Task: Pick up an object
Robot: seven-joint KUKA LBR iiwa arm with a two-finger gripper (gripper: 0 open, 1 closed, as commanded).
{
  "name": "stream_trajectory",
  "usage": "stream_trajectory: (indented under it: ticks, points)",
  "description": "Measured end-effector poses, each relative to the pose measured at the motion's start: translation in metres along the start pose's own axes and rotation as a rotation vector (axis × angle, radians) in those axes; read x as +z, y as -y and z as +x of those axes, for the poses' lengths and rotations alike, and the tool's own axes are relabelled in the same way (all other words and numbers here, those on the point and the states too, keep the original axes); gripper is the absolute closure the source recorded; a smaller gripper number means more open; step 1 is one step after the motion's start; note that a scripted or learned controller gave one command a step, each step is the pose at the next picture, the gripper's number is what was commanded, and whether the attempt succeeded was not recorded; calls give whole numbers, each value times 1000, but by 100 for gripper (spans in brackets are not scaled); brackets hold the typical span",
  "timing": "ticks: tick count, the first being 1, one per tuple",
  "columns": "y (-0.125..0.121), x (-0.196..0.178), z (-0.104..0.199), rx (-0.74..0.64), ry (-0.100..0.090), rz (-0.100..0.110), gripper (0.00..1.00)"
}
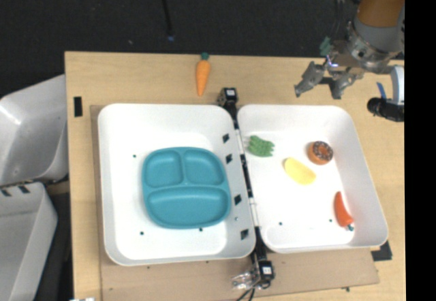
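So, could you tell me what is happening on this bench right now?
The arm's end effector hangs above the bench behind the right bin, with nothing between its fingers. That bin holds a green piece, a yellow piece, a brown round one and a red one. A blue divided plate sits in the left bin; a toy carrot lies on the bench.

The arm (381,0) is cut off at the frame's 1 o'clock corner, and the gripper (325,82) fingers are too blurred to judge.
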State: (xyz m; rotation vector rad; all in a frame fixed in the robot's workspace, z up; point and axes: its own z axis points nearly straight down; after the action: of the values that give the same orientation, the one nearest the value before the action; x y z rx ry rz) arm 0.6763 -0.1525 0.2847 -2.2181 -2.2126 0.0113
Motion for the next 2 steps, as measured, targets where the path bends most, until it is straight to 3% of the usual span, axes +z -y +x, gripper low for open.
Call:
stream_trajectory:
  ticks: [1, 2]
  points:
    - [-2, -8, 0, -3, 3, -12, 0]
    - [-1, 34, 1, -2, 3, -9, 0]
